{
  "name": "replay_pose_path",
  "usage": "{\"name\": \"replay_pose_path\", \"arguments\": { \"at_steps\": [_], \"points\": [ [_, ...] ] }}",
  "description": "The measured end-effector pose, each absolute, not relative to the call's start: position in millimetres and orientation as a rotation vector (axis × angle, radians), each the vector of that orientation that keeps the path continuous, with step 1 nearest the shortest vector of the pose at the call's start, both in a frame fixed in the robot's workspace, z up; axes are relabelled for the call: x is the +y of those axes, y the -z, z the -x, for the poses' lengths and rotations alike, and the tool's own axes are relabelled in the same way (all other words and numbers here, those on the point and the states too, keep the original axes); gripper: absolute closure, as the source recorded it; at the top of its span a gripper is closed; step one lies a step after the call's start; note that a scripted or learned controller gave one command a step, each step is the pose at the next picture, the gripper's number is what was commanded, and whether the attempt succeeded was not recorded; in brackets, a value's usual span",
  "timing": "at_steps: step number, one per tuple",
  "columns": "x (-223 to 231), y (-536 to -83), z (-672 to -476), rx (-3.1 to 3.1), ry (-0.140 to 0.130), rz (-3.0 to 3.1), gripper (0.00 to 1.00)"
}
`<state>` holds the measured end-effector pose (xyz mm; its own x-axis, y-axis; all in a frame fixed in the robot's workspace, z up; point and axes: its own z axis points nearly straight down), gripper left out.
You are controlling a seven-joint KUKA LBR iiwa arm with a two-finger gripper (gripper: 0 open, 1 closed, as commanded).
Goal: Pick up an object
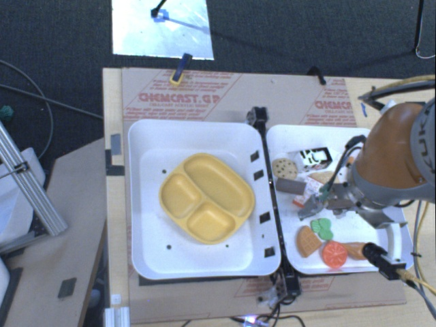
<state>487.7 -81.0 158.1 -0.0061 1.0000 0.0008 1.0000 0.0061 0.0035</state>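
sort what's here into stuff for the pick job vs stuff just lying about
For the job:
gripper, over the right bin
cookie
green piece
orange slice
toast-like piece

Lying about:
yellow tray in the left bin
cardboard sheet
yellow-tipped tool

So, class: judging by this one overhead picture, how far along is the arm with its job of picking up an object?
Done: the gripper is down in the right bin, among the toy food near a grey block and a green piece.
In hand: nothing visibly between its fingers.
Left: grasping and lifting. The cookie, tomato and the yellow tray in the left bin all lie untouched.
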Motion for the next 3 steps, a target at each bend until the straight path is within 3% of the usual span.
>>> {"name": "replay_pose_path", "arguments": {
  "at_steps": [1,2,3],
  "points": [
    [-102,-83,-487.4,2.219,-0.003,-2.220,0.00],
    [-103,-97,-489.1,2.215,-0.005,-2.216,1.00],
    [-31,-190,-517.4,2.230,-0.014,-2.203,1.00]
  ]
}}
